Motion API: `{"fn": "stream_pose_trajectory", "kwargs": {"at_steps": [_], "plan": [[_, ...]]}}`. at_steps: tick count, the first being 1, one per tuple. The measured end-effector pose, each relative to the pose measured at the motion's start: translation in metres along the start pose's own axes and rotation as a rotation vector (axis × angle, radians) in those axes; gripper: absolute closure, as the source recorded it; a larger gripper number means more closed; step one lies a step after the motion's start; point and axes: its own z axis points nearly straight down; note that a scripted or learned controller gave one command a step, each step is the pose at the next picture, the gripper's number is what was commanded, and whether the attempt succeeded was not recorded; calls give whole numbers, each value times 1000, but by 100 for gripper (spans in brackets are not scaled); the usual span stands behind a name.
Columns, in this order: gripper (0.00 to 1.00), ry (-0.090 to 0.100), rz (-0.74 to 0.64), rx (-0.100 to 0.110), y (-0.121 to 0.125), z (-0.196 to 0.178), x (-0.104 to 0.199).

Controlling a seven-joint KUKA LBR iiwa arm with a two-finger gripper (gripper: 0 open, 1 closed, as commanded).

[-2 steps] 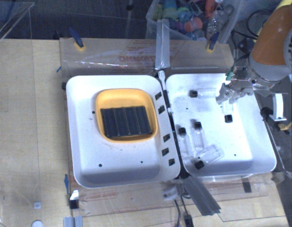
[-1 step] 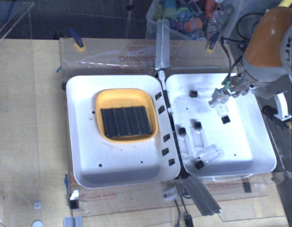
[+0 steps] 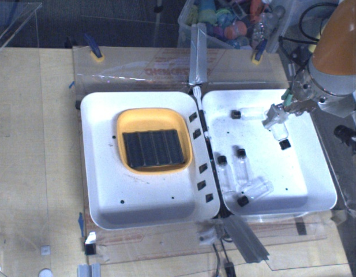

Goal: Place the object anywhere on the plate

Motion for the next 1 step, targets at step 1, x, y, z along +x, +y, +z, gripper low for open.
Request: {"fn": "stream_pose_trajectory", "kwargs": {"at_steps": [1], "plan": [[100,-1,-120,-1,20,7,-15]]}}
